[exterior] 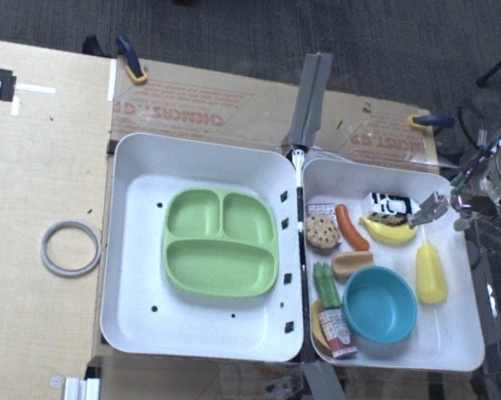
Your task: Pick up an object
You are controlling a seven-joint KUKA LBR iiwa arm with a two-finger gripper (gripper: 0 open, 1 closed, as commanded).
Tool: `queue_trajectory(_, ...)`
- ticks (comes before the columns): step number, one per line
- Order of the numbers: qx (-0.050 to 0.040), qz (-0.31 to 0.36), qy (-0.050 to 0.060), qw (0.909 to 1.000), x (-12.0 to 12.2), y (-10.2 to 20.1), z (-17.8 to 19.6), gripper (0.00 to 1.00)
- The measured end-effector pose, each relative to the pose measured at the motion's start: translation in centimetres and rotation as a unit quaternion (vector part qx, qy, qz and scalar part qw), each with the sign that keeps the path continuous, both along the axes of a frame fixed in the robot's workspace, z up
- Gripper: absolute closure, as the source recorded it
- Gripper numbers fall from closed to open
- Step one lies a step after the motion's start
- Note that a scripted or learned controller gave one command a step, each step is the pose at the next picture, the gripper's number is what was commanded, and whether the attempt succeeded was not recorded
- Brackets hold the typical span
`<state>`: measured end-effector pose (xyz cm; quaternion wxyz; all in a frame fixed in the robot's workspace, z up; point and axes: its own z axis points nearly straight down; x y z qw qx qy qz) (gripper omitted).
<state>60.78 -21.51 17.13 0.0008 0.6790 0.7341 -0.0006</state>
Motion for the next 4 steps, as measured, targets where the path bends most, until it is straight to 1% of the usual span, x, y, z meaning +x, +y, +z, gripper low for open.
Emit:
queue_trajectory(1, 0.0053, 0.007, 0.002, 1.0, -7.4, 0.2, -8.0, 0.0)
queue_trajectory(2, 0.0052, 0.007, 0.002, 1.0, -7.4, 0.2, -8.0, 0.0)
queue_trajectory(3, 0.0027, 0.006, 0.001, 1.0, -7.3, 0.0, -7.1, 1.0)
queue_trajectory(4, 0.0005, -0.134, 0.001, 0.991, -4.6, 4.0, 2.5, 1.0)
